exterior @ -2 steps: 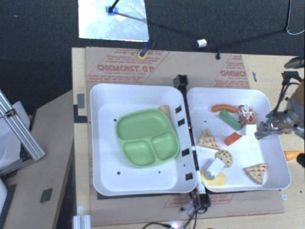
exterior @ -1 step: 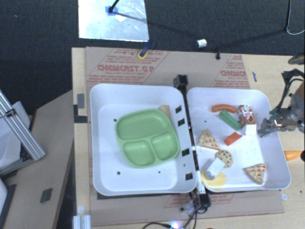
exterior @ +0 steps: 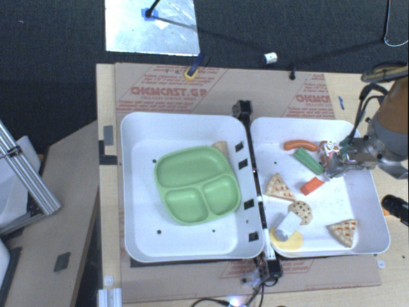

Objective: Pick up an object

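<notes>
The gripper (exterior: 333, 166), fingers' state unclear, hovers near the right bin's (exterior: 382, 230) right edge; crowded orange piece (exterior: 312, 185) may slip.

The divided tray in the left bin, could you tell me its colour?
Light green tray, in the camera view.

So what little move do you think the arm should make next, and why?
Probably a short drop straight down. The gripper hovers in the right bin, between the green stick and the orange piece, so lowering toward one of them looks like the natural step. Whether it already grips anything is unclear.
</notes>
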`<action>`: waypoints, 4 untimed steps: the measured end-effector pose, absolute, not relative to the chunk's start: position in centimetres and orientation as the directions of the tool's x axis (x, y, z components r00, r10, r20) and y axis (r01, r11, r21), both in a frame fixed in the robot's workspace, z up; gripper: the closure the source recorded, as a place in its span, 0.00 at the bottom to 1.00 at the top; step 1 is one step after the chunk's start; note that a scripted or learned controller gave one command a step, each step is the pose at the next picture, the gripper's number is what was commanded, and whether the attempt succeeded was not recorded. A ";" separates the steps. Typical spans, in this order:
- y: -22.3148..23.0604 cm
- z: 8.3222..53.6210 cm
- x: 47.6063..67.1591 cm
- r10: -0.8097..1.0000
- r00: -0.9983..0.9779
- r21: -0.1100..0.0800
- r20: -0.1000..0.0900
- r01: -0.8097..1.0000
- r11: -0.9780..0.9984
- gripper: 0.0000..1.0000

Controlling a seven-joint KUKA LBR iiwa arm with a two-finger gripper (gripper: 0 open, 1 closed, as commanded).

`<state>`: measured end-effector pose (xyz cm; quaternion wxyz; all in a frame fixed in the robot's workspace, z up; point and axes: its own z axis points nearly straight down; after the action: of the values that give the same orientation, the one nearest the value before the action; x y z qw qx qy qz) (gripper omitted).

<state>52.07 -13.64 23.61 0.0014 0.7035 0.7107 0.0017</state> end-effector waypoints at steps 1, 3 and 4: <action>-7.4 23.6 52.4 1.000 -0.011 0.002 0.002 1.000 0.011 1.00; 3.9 21.8 54.1 1.000 -0.010 0.002 0.001 1.000 0.010 1.00; 9.0 23.4 55.1 1.000 -0.010 0.003 0.002 1.000 0.010 1.00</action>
<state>55.13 9.00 23.38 0.0004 0.7036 0.7106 0.0017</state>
